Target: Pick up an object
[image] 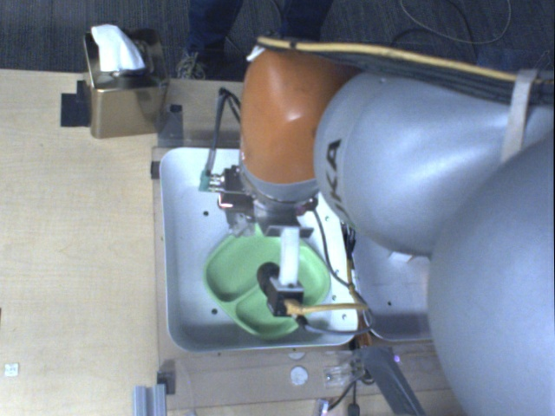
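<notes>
Closest to my camera, the grey arm (451, 198) hides much. Under it the green divided plate (227, 274) lies flat in the white bin (184, 199), near its front wall. The gripper (267, 229) hangs right over the plate; open or closed, I cannot tell. My worry is that a flat, shallow dish offers little to pinch, so it may slip free or skid against the wall.
</notes>
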Robot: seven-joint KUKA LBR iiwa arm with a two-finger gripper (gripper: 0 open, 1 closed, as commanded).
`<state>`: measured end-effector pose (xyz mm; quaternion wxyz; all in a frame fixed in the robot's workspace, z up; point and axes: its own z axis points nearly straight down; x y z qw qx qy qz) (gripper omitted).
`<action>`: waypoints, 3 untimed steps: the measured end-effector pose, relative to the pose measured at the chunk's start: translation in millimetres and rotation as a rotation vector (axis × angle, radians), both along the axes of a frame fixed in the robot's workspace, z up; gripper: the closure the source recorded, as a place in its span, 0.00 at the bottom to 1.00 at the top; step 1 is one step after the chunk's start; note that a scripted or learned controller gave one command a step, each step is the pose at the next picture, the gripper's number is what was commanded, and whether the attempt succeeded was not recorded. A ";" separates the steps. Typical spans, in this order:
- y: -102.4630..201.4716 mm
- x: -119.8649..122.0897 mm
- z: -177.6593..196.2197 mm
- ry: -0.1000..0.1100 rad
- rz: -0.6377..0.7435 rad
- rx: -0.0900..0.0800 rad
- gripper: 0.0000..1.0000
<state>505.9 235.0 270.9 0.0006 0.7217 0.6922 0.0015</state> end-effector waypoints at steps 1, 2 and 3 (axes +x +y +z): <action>0.7 0.9 10.6 -0.003 0.004 0.001 1.00; 0.8 0.9 10.6 -0.003 0.004 0.001 0.00; -14.5 60.8 -73.8 0.002 0.094 -0.001 0.00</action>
